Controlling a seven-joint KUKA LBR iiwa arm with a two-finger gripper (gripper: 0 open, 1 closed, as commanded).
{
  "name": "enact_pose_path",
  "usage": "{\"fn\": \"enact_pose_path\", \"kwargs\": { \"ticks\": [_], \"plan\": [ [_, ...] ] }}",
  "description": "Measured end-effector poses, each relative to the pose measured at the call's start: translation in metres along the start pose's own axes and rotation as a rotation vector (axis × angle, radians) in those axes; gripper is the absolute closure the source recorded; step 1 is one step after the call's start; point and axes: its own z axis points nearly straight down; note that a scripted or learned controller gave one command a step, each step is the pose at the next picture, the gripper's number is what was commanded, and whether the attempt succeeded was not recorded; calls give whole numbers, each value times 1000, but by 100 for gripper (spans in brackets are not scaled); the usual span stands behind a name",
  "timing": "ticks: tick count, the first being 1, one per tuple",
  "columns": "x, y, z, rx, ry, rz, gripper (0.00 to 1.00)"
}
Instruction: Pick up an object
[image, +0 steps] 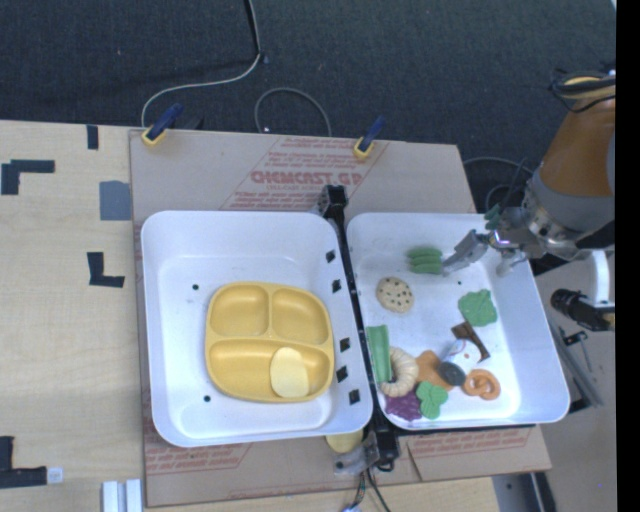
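Gripper (488, 252) hangs over the right bin's (530, 330) far edge nr its right corner, fingers spread & holding nothing; closest pick is the green toy pickle (425, 261), just to its left, long axis running w/ that far edge. Rest of the right bin: choc-chip cookie (395, 294) nr centre, green leafy piece (478, 307), & a pile at the near edge w/ pretzel (481, 384), purple piece (404, 406), green stick (378, 351). Left bin (165, 330) holds a yellow divided plate (250, 320) w/ a pale yellow disc (290, 375) in its near compartment.

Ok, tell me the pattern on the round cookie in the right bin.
Tan cookie with dark spots, seen in the camera view.
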Motion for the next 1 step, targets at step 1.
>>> {"fn": "enact_pose_path", "kwargs": {
  "ticks": [1],
  "plan": [
    [39,39,133,-1,1,-3,0]
  ]
}}
